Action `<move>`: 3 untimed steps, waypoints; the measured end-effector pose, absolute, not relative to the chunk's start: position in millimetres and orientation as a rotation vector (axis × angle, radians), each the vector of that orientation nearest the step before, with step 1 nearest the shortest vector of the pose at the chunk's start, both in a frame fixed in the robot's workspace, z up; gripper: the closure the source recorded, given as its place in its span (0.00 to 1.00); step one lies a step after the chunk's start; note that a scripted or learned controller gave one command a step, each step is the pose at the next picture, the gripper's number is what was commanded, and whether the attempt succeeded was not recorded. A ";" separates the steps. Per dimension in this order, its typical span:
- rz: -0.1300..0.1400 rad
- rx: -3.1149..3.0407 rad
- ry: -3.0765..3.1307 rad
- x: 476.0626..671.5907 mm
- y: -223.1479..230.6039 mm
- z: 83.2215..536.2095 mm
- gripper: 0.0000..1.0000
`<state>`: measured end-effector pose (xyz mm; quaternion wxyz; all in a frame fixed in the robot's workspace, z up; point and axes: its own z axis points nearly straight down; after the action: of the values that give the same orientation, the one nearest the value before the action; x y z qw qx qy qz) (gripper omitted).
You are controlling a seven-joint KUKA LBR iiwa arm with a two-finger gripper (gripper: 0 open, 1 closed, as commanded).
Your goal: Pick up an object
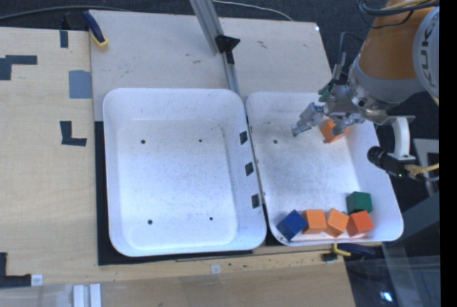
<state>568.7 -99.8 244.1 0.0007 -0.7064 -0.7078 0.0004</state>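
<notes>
My gripper [320, 124] hangs over the upper right part of the right bin [307, 177], at the end of the grey arm with its orange band [396, 27]. A small orange block [330, 131] lies directly beneath the gripper, partly covered by it. I cannot tell whether the block is gripped or resting on the bin floor. Along the front edge of the same bin lie a blue block [290, 224], two orange blocks [315, 220] [337, 221], a red-orange block [360, 224] and a green block [359, 200].
The left bin [121, 155] stands beside the right one, with a raised rim between them. A slanted metal rail [203, 6] crosses the bench behind the bins. A black fitting [389, 159] sticks out by the right bin's right wall.
</notes>
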 end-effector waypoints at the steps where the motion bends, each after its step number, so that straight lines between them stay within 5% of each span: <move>1: 0.003 -2.230 -2.220 586.2 -182.1 264.6 0.00; 2: 0.004 -2.217 -2.220 488.2 -126.4 259.9 0.00; 3: 0.009 -2.219 -2.216 518.9 -167.8 148.8 0.00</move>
<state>518.9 -167.8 148.8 0.0030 -0.7075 -0.7067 0.0029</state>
